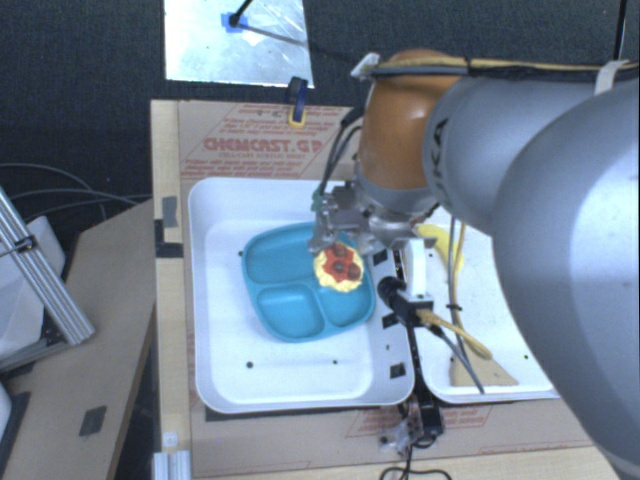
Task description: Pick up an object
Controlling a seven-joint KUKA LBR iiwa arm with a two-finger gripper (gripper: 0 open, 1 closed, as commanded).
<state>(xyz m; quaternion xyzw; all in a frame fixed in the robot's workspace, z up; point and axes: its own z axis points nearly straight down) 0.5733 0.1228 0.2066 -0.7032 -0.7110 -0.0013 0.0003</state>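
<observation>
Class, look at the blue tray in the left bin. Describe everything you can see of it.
The blue tray is a shallow divided plate that looks like plastic, light blue, with rounded corners and raised ridges marking off compartments. It lies flat and turned at an angle on the floor of the left white bin. A yellow piece with red spots sits at its right part, under the arm's wrist.

Blue tray (290, 303), yellow-and-red toy (339, 267), white bins (225, 298).

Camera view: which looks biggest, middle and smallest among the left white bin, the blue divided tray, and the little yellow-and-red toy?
1. Left white bin: largest.
2. Blue divided tray, lying inside that bin.
3. Yellow-and-red toy, at the tray's right edge under the gripper: smallest.

The differences are plain.
</observation>
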